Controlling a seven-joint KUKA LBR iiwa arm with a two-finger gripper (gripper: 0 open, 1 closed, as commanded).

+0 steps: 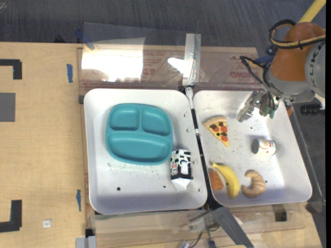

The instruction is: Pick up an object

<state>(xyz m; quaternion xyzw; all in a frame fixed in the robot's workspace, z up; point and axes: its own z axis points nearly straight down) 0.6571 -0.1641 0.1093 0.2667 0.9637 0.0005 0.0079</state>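
Your gripper (257,107) hangs spread and bare near the right bin's (297,154) back rim; flat pizza slice (219,129) left, can (264,146) below

Pale wooden bench (41,138) under two white bins side by side, left bin (98,138), right bin (289,154).

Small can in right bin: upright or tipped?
Tipped. The can lies on its side in the right bin, its grey end facing left.
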